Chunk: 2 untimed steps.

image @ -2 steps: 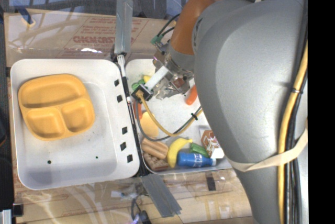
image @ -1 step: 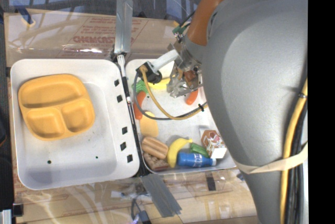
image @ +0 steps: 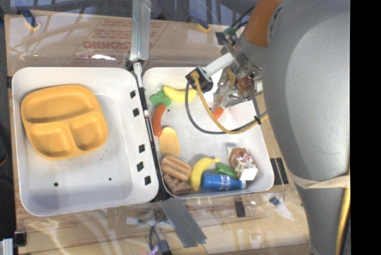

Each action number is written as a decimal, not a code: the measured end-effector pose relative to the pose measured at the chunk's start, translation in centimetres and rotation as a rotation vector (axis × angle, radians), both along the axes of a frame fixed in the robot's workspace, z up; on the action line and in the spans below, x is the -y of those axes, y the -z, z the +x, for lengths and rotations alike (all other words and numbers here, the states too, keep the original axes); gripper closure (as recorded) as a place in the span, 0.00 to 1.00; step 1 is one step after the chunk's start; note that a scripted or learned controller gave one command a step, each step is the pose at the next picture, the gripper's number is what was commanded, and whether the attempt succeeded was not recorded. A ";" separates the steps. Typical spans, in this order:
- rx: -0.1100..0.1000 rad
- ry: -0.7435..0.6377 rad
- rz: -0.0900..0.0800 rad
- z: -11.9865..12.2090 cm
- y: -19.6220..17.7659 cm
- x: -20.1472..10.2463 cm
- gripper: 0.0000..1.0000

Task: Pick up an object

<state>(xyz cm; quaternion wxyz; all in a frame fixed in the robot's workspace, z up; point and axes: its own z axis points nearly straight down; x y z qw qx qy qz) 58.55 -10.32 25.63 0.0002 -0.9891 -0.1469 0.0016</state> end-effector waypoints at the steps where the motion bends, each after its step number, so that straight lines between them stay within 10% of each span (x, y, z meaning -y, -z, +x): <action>1: -0.002 0.084 0.000 5.9 -0.3 -0.9 1.00; 2: -0.002 0.086 0.002 2.0 -3.4 -3.3 1.00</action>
